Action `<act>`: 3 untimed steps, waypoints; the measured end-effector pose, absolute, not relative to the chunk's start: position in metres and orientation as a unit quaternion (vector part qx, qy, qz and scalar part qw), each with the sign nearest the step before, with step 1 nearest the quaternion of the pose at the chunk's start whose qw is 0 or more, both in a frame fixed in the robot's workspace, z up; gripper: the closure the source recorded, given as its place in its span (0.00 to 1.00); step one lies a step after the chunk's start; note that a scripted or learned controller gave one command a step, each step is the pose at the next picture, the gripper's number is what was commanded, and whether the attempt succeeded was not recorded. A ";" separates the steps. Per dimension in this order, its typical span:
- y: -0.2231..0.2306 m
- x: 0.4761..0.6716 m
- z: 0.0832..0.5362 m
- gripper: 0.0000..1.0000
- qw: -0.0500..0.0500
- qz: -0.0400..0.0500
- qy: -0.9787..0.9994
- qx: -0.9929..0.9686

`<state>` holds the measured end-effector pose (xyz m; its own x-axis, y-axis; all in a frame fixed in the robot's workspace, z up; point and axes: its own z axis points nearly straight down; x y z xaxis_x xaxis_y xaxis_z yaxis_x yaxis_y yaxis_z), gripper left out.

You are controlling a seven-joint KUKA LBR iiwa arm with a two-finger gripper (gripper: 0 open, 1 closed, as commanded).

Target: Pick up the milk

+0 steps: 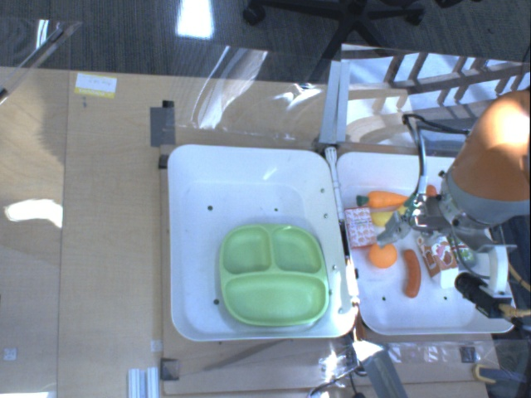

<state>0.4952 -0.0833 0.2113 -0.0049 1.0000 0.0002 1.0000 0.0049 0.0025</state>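
Bright, uneven light; glare patches at upper left and left edge, overexposed arm point(498, 152) at right; focus slightly soft.

Milk carton point(358, 225) flat, right bin's left edge

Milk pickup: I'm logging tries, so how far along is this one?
Done: the end effector is down over the right bin, close beside the red and white carton, which looks like the milk. In hand: nothing that I can see; the carton lies on the bin floor by the left wall, next to the carrot. Left: closing on the carton and lifting it.
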 end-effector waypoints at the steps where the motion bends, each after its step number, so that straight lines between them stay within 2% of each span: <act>1: -0.102 0.584 0.102 0.00 0.011 0.005 0.864 0.504; 2: -0.110 0.488 0.109 0.00 0.002 0.002 0.826 0.563; 3: -0.097 0.488 0.096 0.00 0.001 0.001 0.614 0.789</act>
